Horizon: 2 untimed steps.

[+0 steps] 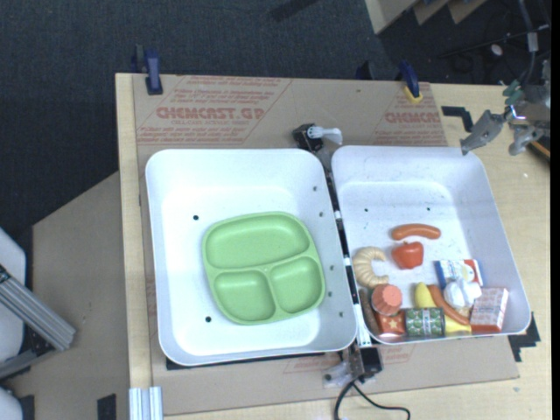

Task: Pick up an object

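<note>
Dark blue-grey carpet (pixel 192 16) all around, dull and finely ribbed. At the centre, a pale wooden bench (pixel 87 234) topped with a brown board (pixel 219 103) printed in red letters, pinned at twelve o'clock by two blue clamps (pixel 153 66). On the board, side by side and touching along their inner rims, two shallow white bins with rounded corners and smooth, faintly speckled floors. In the left bin (pixel 166 234), toward nine o'clock, a matte pale green tray (pixel 262 268) with three rounded compartments, lying flat. In the right bin (pixel 394 182), toward three o'clock, the objects to pick, crowded at its five o'clock corner: a glossy orange-red sausage (pixel 416 231) lying apart at the top of the group, a red rounded vegetable (pixel 408 255) just below it, a tan curved croissant (pixel 370 265) near the inner wall, a pink box (pixel 490 309) against the outer wall, a dark green printed packet (pixel 424 322) along the lower wall, among other small pieces too jumbled to name. Up at two o'clock, past the right bin's far corner and well apart from the pile, the metal gripper (pixel 506 121); whether wide or narrow cannot be told, with nothing seen held.
</note>
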Each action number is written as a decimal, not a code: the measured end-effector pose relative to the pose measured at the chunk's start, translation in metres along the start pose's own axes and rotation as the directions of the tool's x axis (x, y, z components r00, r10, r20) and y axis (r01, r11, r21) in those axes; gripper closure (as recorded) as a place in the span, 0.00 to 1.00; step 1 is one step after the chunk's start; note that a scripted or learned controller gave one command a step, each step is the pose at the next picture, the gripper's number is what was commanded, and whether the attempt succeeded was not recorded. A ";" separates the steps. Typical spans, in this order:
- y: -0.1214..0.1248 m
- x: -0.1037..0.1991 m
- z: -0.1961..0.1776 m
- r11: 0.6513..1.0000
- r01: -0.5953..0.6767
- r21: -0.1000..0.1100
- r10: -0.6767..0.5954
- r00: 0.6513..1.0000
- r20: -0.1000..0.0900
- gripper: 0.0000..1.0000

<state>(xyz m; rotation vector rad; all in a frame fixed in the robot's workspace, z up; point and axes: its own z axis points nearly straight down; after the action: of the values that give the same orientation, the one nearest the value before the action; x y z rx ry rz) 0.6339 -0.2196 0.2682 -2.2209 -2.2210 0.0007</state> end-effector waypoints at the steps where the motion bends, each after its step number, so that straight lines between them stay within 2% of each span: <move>1: -0.018 0.073 0.091 1.000 0.006 0.010 -0.006 1.000 -0.006 0.00; 2: -0.049 0.096 0.189 1.000 0.000 0.007 0.000 1.000 -0.003 0.00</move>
<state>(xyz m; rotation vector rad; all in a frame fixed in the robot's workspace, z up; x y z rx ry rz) 0.5843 -0.1239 0.0789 -2.2163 -2.2158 0.0055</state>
